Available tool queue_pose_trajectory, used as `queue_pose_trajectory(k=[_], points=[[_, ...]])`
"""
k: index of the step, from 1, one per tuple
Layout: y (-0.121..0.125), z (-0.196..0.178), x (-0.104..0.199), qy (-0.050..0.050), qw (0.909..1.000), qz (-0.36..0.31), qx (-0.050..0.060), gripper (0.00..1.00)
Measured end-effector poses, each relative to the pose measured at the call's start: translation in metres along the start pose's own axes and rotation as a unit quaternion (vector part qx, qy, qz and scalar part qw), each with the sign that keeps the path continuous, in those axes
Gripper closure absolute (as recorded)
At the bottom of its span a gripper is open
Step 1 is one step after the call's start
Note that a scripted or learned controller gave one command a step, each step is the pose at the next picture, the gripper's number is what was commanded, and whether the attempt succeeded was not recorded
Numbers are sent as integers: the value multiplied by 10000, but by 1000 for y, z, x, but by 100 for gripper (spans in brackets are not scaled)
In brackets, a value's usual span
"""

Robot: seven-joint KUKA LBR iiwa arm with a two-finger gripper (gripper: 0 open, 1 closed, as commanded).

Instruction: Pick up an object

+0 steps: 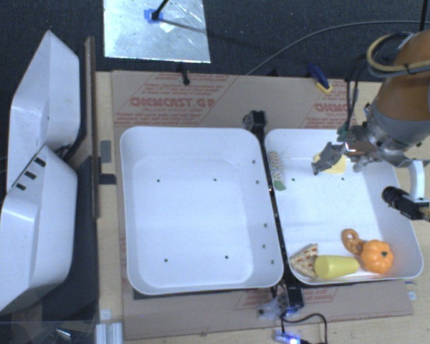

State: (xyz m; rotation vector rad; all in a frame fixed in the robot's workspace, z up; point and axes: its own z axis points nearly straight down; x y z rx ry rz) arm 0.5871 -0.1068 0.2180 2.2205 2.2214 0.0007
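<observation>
End effector [328,159] sits over the right bin's [322,213] far part, touching a pale yellow piece [337,165]. Whether it is apart or clamped cannot be told. Risk: the piece looks thin and flat, so a pinch may slide off and lift nothing.

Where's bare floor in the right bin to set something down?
The right bin is bare mid-floor, between the pale yellow piece under the gripper and the front row. Crowded along the front wall: pizza slice, yellow fruit, pretzel, orange pumpkin.
</observation>
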Motion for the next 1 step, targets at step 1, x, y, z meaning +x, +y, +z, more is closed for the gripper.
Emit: queue_pose_trajectory(k=[1], points=[[8, 30, -72, -6, 10000, 27, 15, 0]])
